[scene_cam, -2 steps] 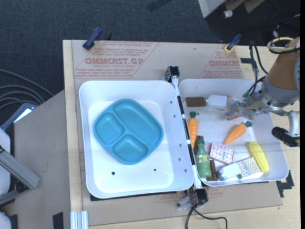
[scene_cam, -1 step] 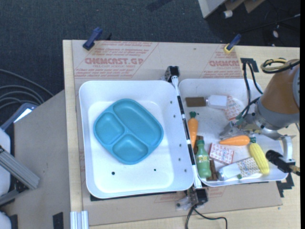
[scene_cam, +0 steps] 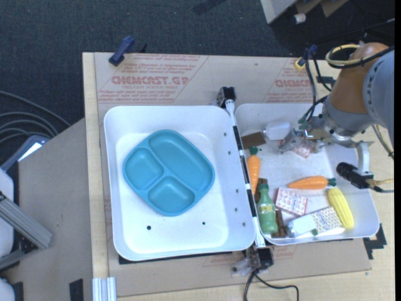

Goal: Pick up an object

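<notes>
My gripper (scene_cam: pixel 299 140) reaches in from the right and hangs low over the back of the right bin (scene_cam: pixel 369 226). Right under it lies a small pinkish packet (scene_cam: pixel 306 150); whether the two touch I cannot tell. Just left of the gripper are a white cup-like piece (scene_cam: pixel 276 130) and a brown block (scene_cam: pixel 252 140). Nearer the front lie an orange carrot (scene_cam: pixel 307 182), a yellow corn cob (scene_cam: pixel 340 207), a red-checked packet (scene_cam: pixel 291 201), a white box (scene_cam: pixel 316 222), a green bottle (scene_cam: pixel 266 205) and a second carrot (scene_cam: pixel 252 168).
The left bin (scene_cam: pixel 119 231) holds a blue divided plate (scene_cam: pixel 168 171) at its middle. The bins share a dark hinged edge (scene_cam: pixel 241 168). The bench is a brown printed board (scene_cam: pixel 150 74).
</notes>
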You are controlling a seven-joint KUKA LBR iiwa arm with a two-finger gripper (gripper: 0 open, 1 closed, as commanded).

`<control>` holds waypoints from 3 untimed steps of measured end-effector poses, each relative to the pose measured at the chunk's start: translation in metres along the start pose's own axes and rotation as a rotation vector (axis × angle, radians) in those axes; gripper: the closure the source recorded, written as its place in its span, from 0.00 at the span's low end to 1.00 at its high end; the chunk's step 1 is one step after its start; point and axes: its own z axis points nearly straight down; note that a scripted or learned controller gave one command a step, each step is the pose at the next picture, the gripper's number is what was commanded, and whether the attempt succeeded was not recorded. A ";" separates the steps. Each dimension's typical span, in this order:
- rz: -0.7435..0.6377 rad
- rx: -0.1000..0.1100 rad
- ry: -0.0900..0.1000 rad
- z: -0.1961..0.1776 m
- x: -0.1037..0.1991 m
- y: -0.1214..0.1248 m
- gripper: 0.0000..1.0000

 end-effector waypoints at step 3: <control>0.002 0.002 0.002 0.001 -0.022 -0.130 0.00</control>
